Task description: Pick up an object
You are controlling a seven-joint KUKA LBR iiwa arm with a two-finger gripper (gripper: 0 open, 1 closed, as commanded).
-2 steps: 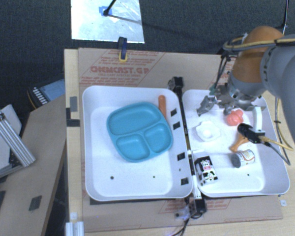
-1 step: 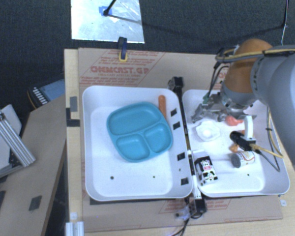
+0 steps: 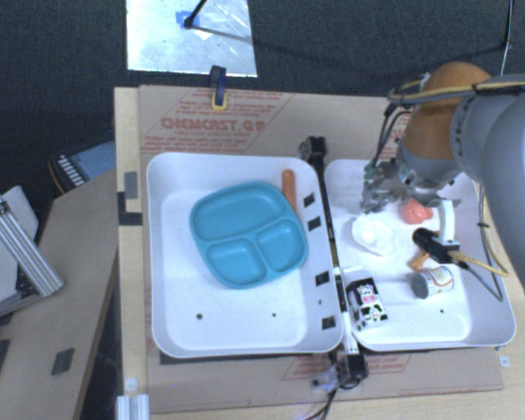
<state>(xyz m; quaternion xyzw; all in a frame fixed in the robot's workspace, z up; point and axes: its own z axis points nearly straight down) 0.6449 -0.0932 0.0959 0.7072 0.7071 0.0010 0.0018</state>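
Gripper [image 3: 374, 201] sits low in the right bin [image 3: 481, 326], beside a white lump [image 3: 373, 233]; can't tell its state.

The light is even and rather bright, coming from above; shadows under the blue three-compartment plastic plate [image 3: 248, 234] are soft and short; the two shallow white bins [image 3: 182, 322] look slightly overexposed, with weak detail on their floors; the shiny silver sheet [image 3: 189, 24] at the top gives glare; the whole picture is a little soft and grainy.
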